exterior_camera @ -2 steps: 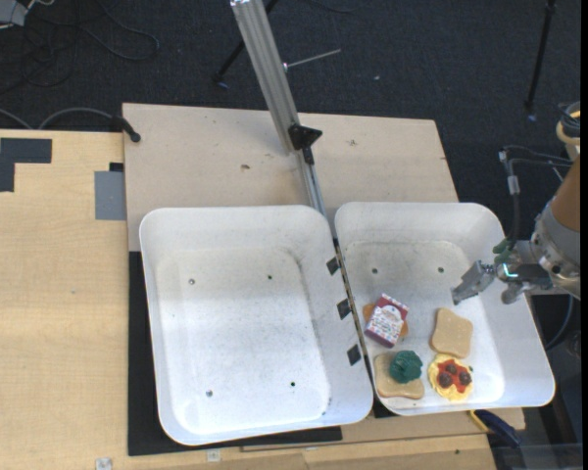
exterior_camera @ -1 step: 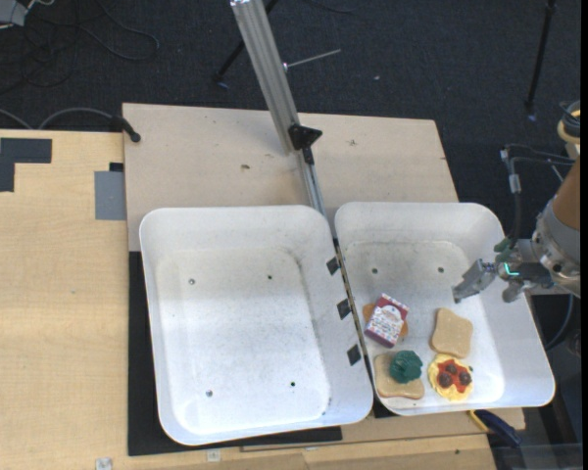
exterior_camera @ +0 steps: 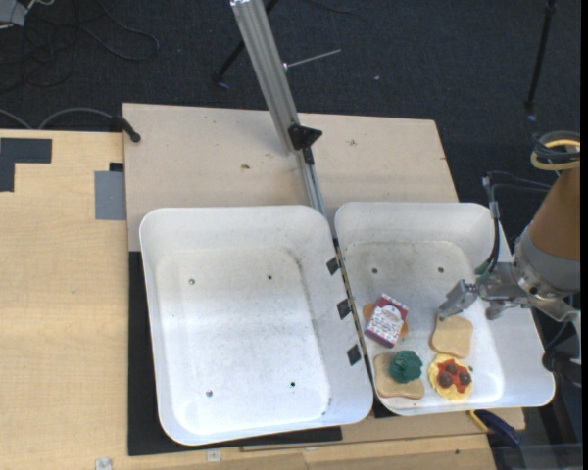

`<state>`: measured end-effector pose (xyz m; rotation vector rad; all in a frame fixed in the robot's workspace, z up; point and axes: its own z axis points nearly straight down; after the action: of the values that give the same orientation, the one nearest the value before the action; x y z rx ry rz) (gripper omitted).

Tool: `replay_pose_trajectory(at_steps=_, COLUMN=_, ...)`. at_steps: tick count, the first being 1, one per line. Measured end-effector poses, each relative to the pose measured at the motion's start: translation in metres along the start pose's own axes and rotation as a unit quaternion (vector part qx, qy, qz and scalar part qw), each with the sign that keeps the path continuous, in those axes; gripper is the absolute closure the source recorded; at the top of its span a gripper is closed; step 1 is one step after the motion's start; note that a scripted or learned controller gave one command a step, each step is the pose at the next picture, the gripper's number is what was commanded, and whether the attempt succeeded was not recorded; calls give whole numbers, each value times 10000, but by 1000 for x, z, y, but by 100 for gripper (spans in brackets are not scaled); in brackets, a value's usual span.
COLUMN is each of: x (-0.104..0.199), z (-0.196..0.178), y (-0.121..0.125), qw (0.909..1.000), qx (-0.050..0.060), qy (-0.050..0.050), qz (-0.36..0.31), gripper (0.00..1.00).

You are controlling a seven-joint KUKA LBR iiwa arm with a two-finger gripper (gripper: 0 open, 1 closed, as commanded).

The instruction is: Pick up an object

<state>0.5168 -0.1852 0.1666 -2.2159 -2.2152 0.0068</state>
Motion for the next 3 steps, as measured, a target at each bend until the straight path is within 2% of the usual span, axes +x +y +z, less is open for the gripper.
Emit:
replay_pose_trajectory(at_steps=1, x=7, z=49, y=-8, qw=10000, qx=-5, qy=3, qz=0, gripper=0)
replay_pose_trajectory(at_steps=2, x=5, z=73, y=-6, qw=10000, qx=-55, qy=-30, qz=14, gripper=0)
replay_pose_trajectory(at_steps=3, x=4, z=62, y=-6, qw=10000, qx=-64, qy=-26, qz=36, gripper=100)
